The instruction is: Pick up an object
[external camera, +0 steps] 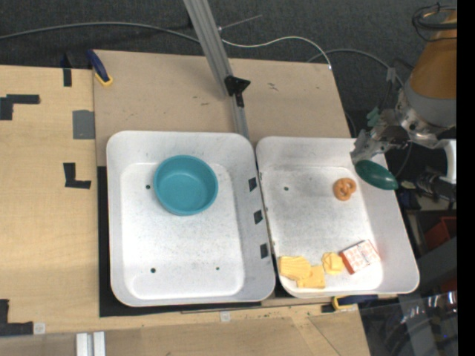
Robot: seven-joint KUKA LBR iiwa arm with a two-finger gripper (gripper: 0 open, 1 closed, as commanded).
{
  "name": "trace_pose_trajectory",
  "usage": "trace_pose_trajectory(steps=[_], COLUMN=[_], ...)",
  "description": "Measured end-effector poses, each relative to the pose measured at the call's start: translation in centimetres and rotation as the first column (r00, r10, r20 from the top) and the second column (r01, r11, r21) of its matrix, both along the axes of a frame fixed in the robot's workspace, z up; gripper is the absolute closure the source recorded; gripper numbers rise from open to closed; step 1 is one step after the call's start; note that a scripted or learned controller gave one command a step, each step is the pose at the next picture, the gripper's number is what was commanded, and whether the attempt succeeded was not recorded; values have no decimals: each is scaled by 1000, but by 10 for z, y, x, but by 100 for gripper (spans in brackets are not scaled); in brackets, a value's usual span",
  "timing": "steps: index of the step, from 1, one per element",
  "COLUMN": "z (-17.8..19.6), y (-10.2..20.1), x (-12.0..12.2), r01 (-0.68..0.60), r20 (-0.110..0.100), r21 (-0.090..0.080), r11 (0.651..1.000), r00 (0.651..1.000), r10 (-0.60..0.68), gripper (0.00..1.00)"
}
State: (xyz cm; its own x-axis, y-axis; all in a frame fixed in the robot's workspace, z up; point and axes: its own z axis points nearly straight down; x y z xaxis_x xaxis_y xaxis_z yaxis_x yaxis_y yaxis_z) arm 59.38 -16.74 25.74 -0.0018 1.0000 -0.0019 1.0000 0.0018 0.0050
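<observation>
Dark carpet and loose cables surround a pale wooden tabletop [171,87] on which two shallow white bins are set side by side. A teal bowl [185,185] is seen in the left bin [133,273]. In the right bin [312,221], a small orange ring-shaped piece [344,189] lies toward the far right side, while yellow pieces [304,271] and a small red-and-white packet [359,256] are gathered near the front edge. The gripper [369,145] is held over the right bin's far right corner, and a dark green object [377,175] is seen just below it at the bin's rim; whether that object is gripped or merely lies beside it cannot be told, nor can the gripper's state. As judged from this, the task is at best partly done: a grasp may be under way, but no object is plainly lifted clear, so a confirmed pickup is left.
</observation>
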Motion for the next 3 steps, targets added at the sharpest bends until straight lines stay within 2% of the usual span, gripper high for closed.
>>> trace_pose_trajectory(steps=[2, 3], z=[3, -14], y=[108, 166], x=[8, 18], r01=[-5, -5], r20=[-6, -8], r21=[3, 3], r11=[1000, 1000], r00=[1000, 1000], r10=[5, 5], gripper=[100, 100])
